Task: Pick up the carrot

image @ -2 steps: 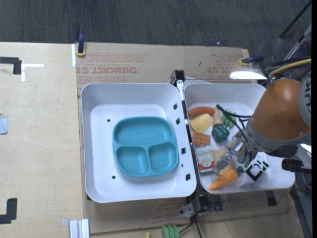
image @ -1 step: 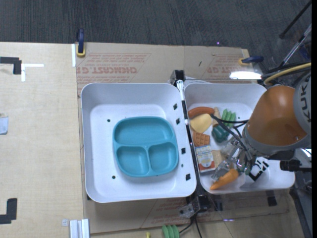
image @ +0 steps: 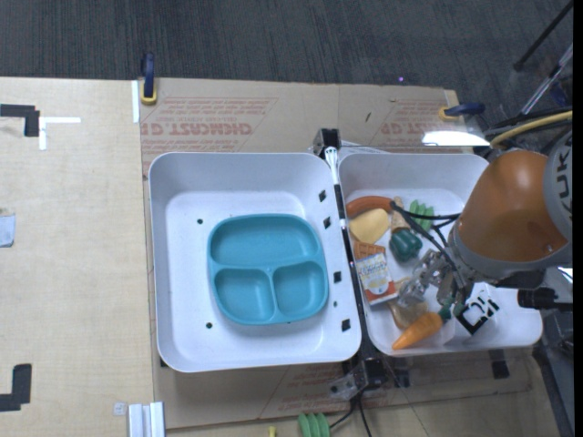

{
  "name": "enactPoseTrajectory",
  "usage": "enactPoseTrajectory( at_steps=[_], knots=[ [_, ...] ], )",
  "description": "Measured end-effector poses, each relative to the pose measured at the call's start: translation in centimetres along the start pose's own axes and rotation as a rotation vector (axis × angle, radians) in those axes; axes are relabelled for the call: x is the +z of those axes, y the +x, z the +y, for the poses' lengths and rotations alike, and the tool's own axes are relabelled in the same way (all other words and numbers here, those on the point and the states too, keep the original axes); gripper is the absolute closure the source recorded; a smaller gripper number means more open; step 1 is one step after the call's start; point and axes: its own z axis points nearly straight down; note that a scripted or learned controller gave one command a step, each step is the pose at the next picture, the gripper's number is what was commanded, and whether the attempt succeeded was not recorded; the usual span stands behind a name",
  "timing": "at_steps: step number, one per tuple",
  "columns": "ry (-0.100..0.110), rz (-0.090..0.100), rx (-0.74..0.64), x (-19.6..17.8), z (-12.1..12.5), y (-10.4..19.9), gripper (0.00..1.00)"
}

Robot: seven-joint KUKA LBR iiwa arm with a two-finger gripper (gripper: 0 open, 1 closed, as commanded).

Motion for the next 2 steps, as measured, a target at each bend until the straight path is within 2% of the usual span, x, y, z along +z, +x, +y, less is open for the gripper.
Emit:
enactPoseTrajectory(
  at_steps=[1, 2],
  knots=[
    [0.0, 0.0, 0.0, 0.0, 0.0, 0.0, 0.0],
    [0.004, 0.009, -0.105, 1.0, 0.0, 0.5, 0.0]
  ],
)
